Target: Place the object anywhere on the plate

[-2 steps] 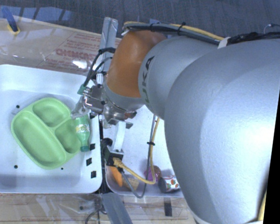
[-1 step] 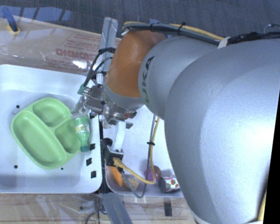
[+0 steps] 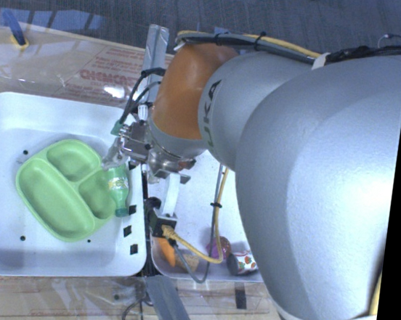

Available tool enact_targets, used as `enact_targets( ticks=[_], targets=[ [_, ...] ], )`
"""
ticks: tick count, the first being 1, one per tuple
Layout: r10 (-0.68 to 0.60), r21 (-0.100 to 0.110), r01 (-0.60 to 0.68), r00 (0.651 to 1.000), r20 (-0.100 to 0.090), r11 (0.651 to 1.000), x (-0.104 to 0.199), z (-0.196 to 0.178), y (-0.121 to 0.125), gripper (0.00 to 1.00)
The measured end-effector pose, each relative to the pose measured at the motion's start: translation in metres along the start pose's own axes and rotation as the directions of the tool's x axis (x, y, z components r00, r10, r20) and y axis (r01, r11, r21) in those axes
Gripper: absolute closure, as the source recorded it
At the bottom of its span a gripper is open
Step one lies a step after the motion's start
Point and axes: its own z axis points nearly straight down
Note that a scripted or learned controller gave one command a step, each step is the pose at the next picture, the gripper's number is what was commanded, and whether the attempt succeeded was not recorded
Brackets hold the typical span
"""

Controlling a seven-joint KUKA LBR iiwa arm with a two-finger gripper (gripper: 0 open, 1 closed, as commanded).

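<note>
While its two-finger gripper (image 3: 118, 170) clasps a clear green plastic bottle (image 3: 117, 189) over the green divided plate (image 3: 57, 188), release seems the next move.

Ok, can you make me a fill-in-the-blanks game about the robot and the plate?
1. The plate is the colour ____.
2. The plate lies in the ____ bin, as the camera sees it.
3. The plate has ____ compartments.
4. The green bottle sits at the plate's ____ edge, just under the end effector.

Missing words: green; left; three; right
</note>
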Motion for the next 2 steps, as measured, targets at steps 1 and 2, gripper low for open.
enact_targets(
  ticks=[1, 2],
  targets=[
    [0.0, 0.0, 0.0, 1.0, 0.0, 1.0, 0.0, 0.0, 0.0, 0.0],
    [0.0, 0.0, 0.0, 1.0, 0.0, 1.0, 0.0, 0.0, 0.0, 0.0]
  ],
)
